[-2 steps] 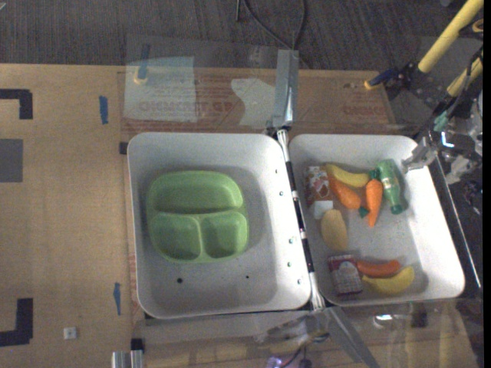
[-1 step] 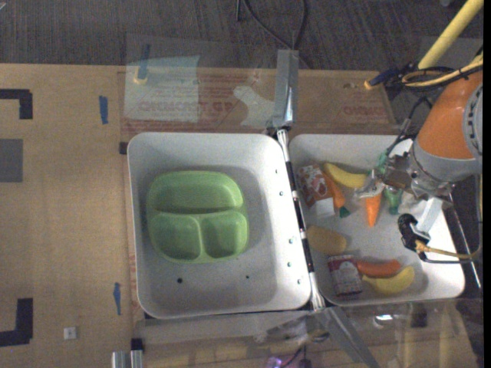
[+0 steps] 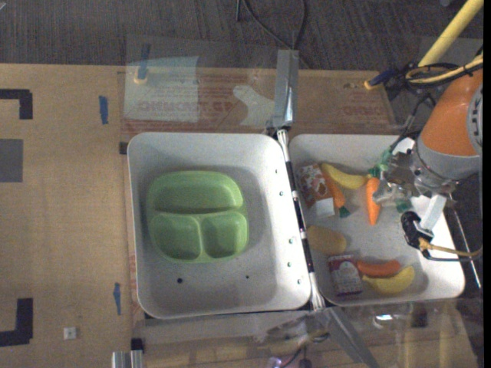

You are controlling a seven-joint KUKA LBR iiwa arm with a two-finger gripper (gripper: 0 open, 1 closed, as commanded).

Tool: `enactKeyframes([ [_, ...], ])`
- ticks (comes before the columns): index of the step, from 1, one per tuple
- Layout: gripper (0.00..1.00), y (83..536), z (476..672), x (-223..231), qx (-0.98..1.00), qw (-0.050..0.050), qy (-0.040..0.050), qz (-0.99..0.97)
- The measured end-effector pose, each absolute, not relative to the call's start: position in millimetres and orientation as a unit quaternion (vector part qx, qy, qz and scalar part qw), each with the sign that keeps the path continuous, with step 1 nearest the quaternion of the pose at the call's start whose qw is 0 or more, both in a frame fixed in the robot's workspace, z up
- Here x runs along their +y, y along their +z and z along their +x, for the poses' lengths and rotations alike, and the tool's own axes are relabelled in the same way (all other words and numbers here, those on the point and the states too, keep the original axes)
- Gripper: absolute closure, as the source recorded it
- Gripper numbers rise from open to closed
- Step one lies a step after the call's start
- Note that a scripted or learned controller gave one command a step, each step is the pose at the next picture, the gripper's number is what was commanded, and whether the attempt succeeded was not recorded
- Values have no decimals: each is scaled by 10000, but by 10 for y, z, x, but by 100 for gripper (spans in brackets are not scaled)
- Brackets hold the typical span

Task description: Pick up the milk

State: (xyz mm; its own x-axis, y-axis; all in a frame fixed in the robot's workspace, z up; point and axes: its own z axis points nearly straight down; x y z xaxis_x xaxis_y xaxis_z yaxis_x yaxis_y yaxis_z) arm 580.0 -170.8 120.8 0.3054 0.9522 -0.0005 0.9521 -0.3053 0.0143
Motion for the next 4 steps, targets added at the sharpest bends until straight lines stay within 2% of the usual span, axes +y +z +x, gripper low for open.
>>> enactKeyframes([
  [1,100,2131,6172,-1204,5210,4,-4,8536],
  [2,100,2839,5979,-707,3721,2,-4,9282],
  [3,100,3045,6218,-169,3471,0,-5,9378],
  [4,100,3162,6344,285,2879,1,-5,9577],
])
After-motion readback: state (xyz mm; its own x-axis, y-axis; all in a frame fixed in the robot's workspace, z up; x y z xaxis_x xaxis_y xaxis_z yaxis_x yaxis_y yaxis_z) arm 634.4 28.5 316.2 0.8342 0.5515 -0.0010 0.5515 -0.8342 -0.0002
